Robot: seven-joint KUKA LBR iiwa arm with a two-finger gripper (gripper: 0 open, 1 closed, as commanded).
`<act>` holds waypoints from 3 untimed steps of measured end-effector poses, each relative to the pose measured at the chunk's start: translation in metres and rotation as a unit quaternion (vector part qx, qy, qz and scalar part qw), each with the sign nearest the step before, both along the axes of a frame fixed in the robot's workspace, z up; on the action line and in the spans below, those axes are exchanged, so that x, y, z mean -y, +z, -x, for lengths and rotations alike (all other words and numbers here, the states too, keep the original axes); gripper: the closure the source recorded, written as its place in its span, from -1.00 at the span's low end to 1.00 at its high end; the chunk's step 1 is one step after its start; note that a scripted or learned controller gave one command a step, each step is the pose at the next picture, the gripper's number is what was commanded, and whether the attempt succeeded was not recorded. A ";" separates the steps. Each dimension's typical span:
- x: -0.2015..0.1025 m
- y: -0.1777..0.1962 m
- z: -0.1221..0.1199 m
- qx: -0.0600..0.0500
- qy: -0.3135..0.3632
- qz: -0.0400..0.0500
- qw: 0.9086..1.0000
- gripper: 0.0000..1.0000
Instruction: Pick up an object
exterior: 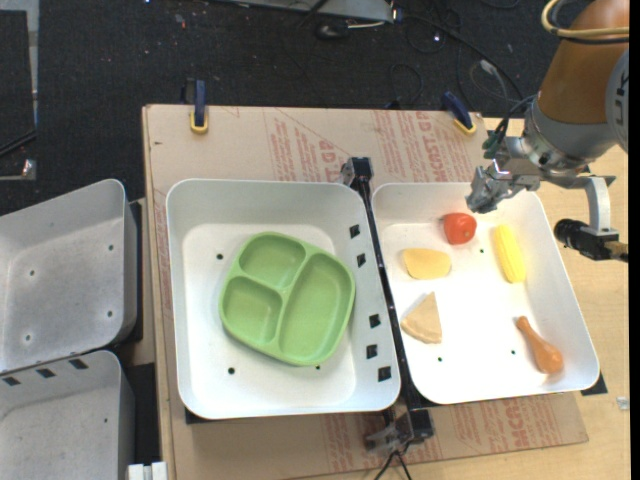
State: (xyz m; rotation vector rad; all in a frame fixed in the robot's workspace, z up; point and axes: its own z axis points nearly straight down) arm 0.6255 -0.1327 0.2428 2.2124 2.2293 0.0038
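Pincer (483,200), grip state unclear, hovers near the tomato (460,228); the corn cob (509,252) lies lengthwise front-to-back.

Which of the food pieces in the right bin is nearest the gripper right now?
The red tomato, at the bin's far side just below the gripper. It is the one red, round piece.

The left bin (190,298) holds a divided plate (288,298). The right bin (570,298) holds a tomato (460,228) far, corn (509,252) right, two wedges (426,263) (423,321) left, and a drumstick (540,345) near-right.
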 end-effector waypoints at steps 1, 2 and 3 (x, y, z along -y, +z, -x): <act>-0.048 0.005 0.003 -0.001 0.000 0.000 1.000 1.00; -0.107 0.009 -0.002 -0.001 0.000 0.000 1.000 1.00; -0.166 -0.007 0.000 -0.002 0.000 0.000 1.000 1.00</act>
